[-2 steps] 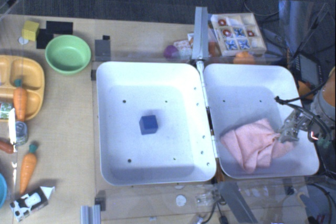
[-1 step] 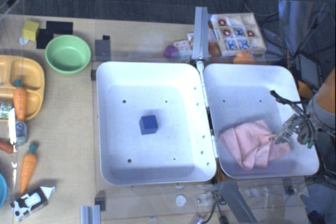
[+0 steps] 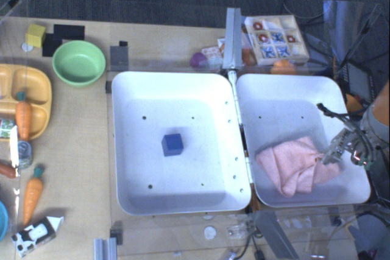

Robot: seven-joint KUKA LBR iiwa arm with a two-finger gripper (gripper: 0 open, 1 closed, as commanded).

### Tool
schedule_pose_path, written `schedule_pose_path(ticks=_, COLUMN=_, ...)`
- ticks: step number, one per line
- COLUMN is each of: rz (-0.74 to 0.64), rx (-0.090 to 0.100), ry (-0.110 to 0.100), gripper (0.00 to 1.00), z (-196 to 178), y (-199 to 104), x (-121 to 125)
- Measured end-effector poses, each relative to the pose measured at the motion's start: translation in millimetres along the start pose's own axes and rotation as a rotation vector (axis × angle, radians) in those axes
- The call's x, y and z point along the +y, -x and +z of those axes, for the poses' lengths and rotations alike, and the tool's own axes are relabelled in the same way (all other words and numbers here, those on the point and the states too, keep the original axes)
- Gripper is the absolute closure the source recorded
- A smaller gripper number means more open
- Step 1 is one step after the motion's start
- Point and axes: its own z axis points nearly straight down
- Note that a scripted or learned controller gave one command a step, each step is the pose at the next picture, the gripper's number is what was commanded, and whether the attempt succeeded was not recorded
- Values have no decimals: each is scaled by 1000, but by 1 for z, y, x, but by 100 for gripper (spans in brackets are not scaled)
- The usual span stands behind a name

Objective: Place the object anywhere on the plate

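Note:
A small blue cube (image 3: 172, 144) rests on the floor of the left white bin (image 3: 131, 192). A crumpled pink cloth (image 3: 292, 164) lies in the lower part of the right bin (image 3: 286, 94). My gripper (image 3: 336, 153) reaches in from the right and is low at the cloth's right edge, touching or just above it. A yellow divided plate (image 3: 33, 85) sits on the bench at the far left, with a toy carrot (image 3: 22, 119) lying across it.
A green bowl (image 3: 78, 62) stands behind the plate. Another toy carrot (image 3: 31, 190) and a toy cow (image 3: 36, 232) lie at the front left. Boxes and small toys (image 3: 274, 39) crowd the bench behind the right bin.

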Motion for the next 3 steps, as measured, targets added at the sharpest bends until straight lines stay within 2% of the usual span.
schedule_pose_path(ticks=1, rz=227, rx=4, ry=-1, gripper=100, z=10, y=-1, x=0)
schedule_pose_path(ticks=2, rz=403, rx=2, ry=-1, gripper=100, z=-2, y=0, x=0)
schedule_pose_path(ticks=3, rz=231, rx=1, ry=0, gripper=100, z=-18, y=0, x=0)
